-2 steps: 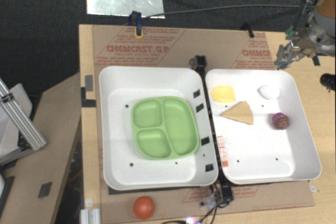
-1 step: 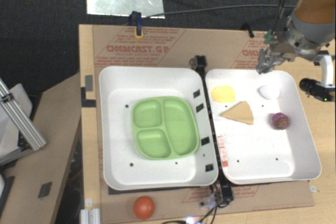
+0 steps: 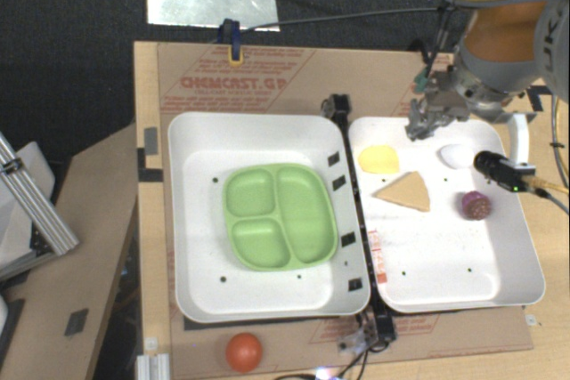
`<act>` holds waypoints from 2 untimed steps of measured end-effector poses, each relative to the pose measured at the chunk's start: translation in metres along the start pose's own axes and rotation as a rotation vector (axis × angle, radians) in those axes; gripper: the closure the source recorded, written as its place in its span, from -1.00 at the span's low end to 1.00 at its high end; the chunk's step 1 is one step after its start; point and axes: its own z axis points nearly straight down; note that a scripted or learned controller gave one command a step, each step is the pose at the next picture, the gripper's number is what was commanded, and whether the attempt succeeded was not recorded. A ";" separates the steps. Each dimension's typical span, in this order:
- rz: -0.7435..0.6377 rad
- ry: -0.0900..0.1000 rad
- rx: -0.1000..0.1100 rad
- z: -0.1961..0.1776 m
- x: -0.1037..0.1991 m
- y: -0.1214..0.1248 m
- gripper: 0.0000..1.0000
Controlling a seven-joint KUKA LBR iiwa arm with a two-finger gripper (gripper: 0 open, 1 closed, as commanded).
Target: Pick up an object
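Observation:
The right bin (image 3: 463, 280) holds a flat yellow round piece (image 3: 378, 159), a tan triangular wedge (image 3: 405, 191), a purple ball (image 3: 476, 206) and a small white object (image 3: 454, 157). My gripper (image 3: 422, 127) hangs over the far edge of this bin, just beyond and to the right of the yellow piece. It points down, and I see nothing in it. The left bin (image 3: 200, 280) carries a green divided plate (image 3: 279, 216).
An orange ball (image 3: 243, 351) lies on the bench in front of the left bin, outside both bins. A black divider with clips (image 3: 349, 191) runs between the bins. A blue clamp (image 3: 231, 36) stands at the far board edge.

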 end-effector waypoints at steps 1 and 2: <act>-0.003 0.001 0.000 0.017 0.056 -0.016 1.00; -0.001 0.000 0.002 0.032 0.103 -0.043 1.00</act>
